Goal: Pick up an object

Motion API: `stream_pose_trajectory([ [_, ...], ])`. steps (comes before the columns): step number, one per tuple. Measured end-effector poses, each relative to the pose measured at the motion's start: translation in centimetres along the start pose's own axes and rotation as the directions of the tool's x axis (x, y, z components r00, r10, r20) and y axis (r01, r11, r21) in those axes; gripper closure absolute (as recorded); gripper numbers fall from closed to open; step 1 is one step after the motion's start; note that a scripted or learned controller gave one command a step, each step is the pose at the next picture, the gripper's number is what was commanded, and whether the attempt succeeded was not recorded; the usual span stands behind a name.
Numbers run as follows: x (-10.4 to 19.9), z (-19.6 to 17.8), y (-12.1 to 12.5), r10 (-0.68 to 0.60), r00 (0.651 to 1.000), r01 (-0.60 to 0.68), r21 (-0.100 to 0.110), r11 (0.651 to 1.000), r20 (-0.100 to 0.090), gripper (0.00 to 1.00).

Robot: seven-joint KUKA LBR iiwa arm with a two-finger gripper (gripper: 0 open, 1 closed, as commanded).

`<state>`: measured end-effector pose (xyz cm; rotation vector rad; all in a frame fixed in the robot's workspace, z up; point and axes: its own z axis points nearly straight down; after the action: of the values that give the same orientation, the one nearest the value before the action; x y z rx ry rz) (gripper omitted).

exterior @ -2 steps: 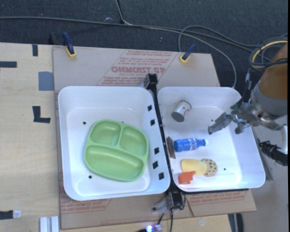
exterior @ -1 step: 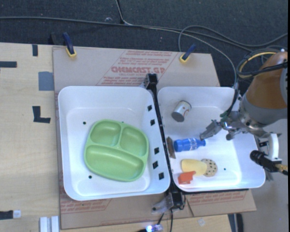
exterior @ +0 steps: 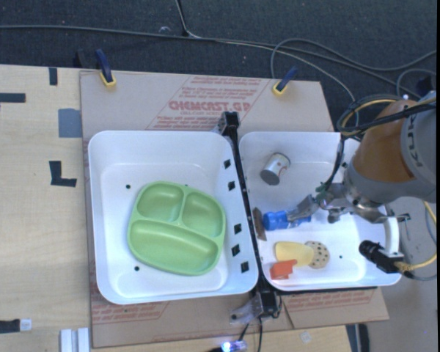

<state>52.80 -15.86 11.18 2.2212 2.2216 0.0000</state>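
Camera view: red print on the cardboard sheet [exterior: 205, 101] under the bins reads "CHEMCAST GP", upside-down lines below it too small to make out. In the right bin [exterior: 308, 141] the gripper [exterior: 302, 213] reaches in from the bin's right wall; whether its fingers are open or shut cannot be told. Its tip touches a blue object [exterior: 276, 219] near the bin's left wall. Nearby lie a yellow piece [exterior: 293, 251], an orange piece [exterior: 281, 270], a speckled cookie [exterior: 318, 254] and a metal cup [exterior: 274, 169]. The left bin [exterior: 110, 152] holds a green divided plate [exterior: 177, 227].
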Motion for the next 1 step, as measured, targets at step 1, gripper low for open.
stream_pose_trajectory([
  [1, 0.16, 0.52, 0.85, -0.004, 1.000, 0.004, -0.023, 1.000, 0.000, 0.00],
])
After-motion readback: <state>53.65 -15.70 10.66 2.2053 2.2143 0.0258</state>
